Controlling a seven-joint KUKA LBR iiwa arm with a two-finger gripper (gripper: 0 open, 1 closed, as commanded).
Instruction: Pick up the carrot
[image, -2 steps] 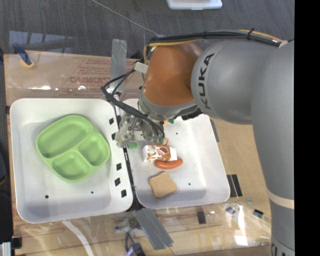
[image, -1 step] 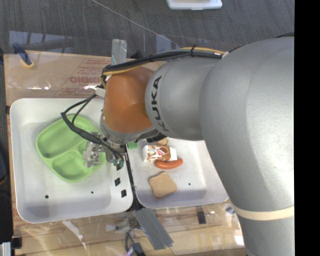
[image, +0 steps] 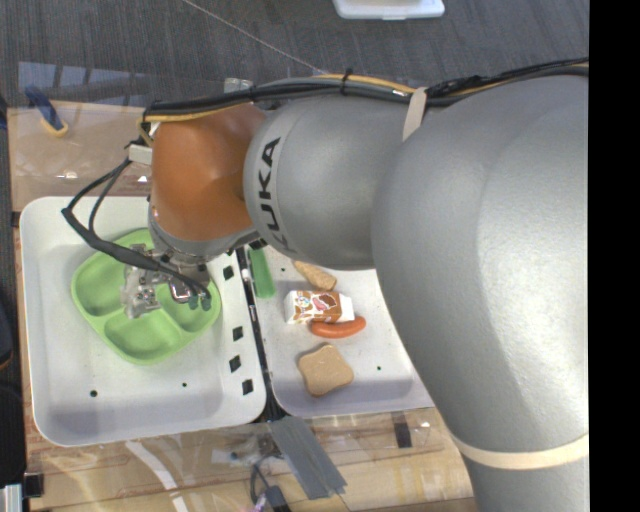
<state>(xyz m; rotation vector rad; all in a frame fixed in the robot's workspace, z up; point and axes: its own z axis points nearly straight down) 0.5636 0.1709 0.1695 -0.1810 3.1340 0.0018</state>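
Here, the claw (image: 160, 290) hangs over a green divided plate (image: 110, 320) in the left bin (image: 60, 400); whether it is spread or pressed together I cannot tell. To its right, across the bin wall, a snack packet (image: 318, 305) lies, the orange carrot (image: 338, 327) touching its lower edge. Below those sits a bread slice (image: 325, 370). A green stick (image: 262, 272) lies nearer the claw.

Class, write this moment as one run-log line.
tool over green plate, left bin | carrot not identified | bread, sausage in right bin
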